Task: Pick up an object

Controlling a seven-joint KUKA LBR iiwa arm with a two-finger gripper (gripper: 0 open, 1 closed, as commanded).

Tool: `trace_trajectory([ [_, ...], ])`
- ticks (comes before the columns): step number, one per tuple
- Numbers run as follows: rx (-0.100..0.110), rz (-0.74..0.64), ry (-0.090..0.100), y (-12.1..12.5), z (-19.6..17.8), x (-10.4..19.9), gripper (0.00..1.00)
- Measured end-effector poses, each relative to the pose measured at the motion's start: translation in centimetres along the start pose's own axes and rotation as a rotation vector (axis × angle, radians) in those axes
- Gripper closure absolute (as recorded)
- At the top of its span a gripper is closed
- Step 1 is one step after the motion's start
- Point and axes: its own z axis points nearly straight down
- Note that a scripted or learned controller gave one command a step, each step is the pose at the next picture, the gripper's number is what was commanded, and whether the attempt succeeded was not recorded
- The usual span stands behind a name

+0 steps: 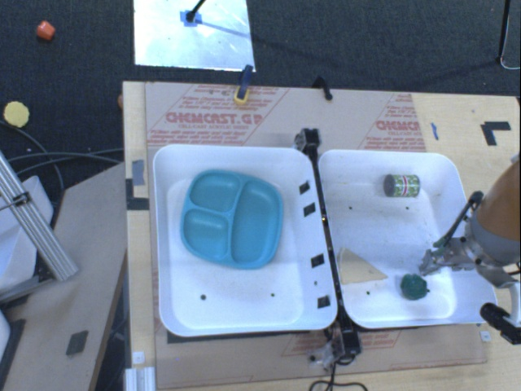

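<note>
In the right bin [370, 312] a small dark green rounded object [414, 287] lies near the front right corner. My gripper [434, 261] hangs just above and to the right of it, close to it but apparently not on it. A small can with a green label [401, 186] lies on its side toward the bin's back. A flat tan triangular piece [359, 267] rests by the bin's left wall. The arm [496, 235] comes in over the right rim.
The left bin [244, 312] holds a blue divided plate [232, 219]. A black divider with clips [319, 226] runs between the two bins. Bare white floor lies in the middle of the right bin, between the can and the gripper.
</note>
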Motion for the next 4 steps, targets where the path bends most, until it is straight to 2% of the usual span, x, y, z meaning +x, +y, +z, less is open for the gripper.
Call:
trace_trajectory([
  [1, 0.002, -0.01, 0.005, 0.0, 0.0, 7.0, 1.0],
  [2, -0.002, -0.001, -0.002, 3.2, 0.0, 0.0, 1.0],
  [3, 0.005, -0.001, 0.004, -0.2, -0.3, 0.3, 1.0],
  [4, 0.0, -0.004, 0.002, 0.1, -1.4, 0.3, 1.0],
])
